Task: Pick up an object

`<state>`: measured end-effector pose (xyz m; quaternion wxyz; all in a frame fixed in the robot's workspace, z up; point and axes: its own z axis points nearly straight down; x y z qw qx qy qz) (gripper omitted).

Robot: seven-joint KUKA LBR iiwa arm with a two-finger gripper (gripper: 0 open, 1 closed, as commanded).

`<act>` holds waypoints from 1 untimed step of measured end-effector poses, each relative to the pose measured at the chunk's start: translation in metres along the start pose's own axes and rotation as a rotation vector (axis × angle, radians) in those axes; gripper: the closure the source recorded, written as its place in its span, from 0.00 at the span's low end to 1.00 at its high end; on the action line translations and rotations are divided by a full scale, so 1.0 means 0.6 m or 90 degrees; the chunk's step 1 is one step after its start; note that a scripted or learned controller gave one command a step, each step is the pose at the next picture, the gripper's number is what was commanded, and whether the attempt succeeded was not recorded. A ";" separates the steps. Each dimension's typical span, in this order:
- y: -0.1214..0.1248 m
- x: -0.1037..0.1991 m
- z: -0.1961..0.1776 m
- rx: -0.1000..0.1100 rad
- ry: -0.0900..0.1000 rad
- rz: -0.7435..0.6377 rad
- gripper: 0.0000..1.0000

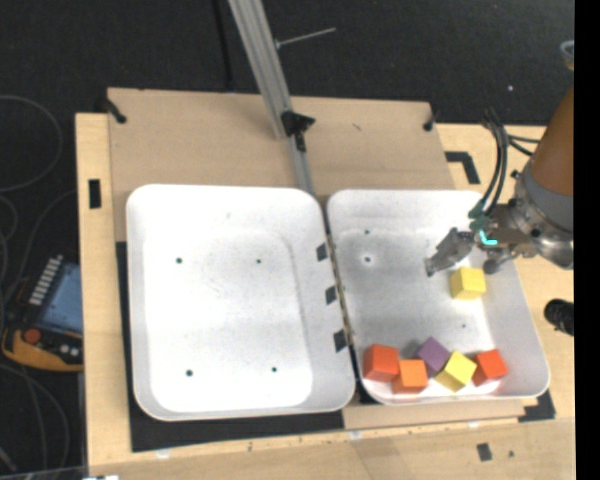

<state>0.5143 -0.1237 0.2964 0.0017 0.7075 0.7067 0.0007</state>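
Camera view is showing the pincer (464, 255) hanging open in the right bin (400, 218), the yellow cube (468, 284) lying just below its tips, toward the desk's front edge.

Black floor (100, 28), loose cables (10, 168) left; wooden bench (360, 118).
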 end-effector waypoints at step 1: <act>0.026 -0.090 -0.020 0.000 -0.002 0.001 0.00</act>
